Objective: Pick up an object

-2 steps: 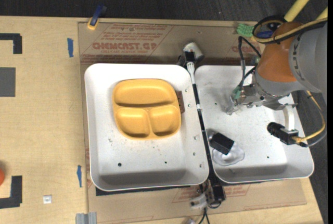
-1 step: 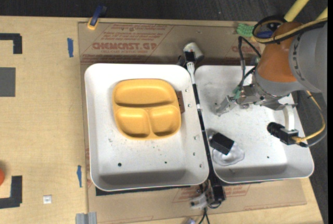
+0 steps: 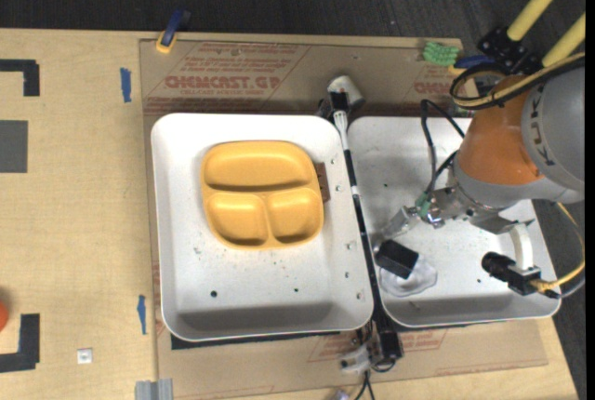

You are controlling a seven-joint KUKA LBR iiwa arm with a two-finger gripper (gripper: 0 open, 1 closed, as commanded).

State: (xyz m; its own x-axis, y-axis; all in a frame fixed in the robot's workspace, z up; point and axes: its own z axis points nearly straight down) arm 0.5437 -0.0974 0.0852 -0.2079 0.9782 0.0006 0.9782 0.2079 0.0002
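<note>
Bench: a pale wooden top with black tape marks at its far left, blue tape bits, and a brown cardboard sheet with red print lying under both bins.
Left bin: a shallow white tray with rounded corners and a few dark specks on its floor.
Yellow tray: a yellow divided dish in the left bin, sitting toward the far half. It is a rounded rectangle with one long section on the far side and two smaller ones on the near side, smooth and slightly glossy.
Divider: a black and white cable or strip runs along the seam where the two bins meet.
Right bin: a white tray touching the left bin's side.
Black block: a small dark box-like thing near the front left of the right bin, resting on a clear, crumpled bit of plastic.
Gripper: low over the right bin's middle, just beyond the black block; whether its tips are spread or closed I cannot tell.
Arm: grey with an orange band, reaching in from the right.
</note>
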